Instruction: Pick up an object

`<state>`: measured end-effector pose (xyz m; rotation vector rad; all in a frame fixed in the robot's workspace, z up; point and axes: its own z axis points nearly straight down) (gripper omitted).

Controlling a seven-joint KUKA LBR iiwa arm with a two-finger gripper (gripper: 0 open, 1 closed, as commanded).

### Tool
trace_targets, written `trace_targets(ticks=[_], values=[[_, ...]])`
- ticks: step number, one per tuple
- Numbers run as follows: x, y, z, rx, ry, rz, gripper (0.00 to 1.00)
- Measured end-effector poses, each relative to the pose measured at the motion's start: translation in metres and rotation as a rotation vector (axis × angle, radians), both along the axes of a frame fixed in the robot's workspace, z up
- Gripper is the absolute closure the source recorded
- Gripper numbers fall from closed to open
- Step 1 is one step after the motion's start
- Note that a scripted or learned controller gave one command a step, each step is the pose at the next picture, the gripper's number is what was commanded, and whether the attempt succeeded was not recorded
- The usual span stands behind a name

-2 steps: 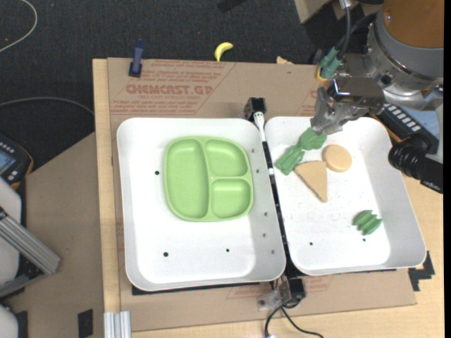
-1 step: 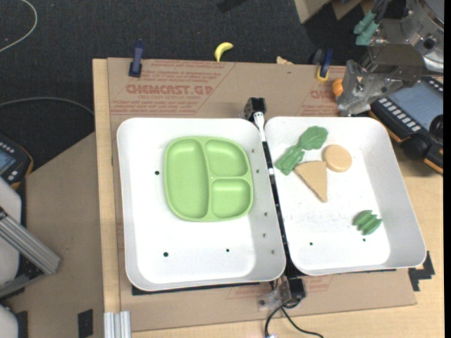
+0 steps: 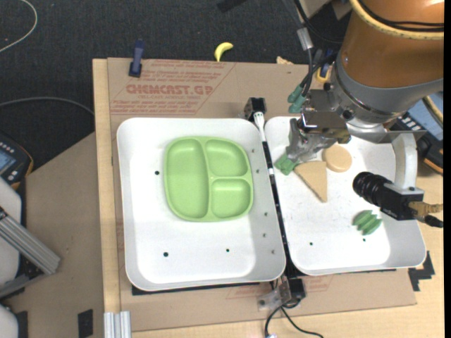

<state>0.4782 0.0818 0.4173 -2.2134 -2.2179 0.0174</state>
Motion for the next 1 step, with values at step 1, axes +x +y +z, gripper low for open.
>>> trace_targets(ticks=[1], values=[[0.0013,0.0267,0.0201,0.004,-0.017,0.001,1.0]])
